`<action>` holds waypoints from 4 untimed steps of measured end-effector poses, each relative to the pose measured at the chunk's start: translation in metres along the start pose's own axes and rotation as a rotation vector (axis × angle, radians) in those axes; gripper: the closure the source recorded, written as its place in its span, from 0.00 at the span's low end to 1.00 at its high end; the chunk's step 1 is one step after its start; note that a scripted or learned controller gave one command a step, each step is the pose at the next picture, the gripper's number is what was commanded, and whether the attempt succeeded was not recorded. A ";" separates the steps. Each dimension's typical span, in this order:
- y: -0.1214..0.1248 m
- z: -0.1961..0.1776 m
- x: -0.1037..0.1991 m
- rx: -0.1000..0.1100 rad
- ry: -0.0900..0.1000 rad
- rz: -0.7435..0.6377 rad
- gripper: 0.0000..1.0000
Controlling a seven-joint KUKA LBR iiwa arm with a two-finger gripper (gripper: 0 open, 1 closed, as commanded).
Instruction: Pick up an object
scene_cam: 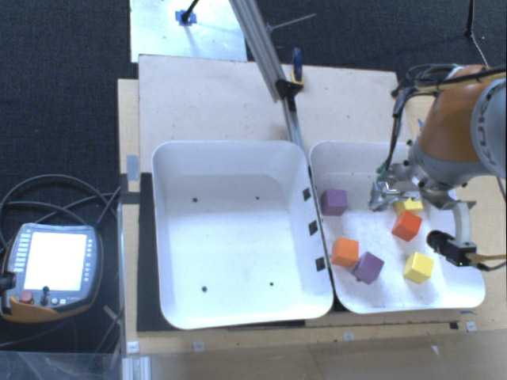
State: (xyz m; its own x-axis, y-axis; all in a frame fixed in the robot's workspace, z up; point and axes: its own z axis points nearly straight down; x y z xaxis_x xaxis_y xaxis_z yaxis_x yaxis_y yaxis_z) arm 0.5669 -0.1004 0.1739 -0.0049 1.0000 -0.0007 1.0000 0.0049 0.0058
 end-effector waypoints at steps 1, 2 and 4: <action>0.002 -0.054 0.000 -0.002 -0.001 0.000 1.00; 0.014 -0.065 0.051 0.002 0.003 -0.006 1.00; 0.034 -0.065 0.149 0.004 0.002 -0.006 1.00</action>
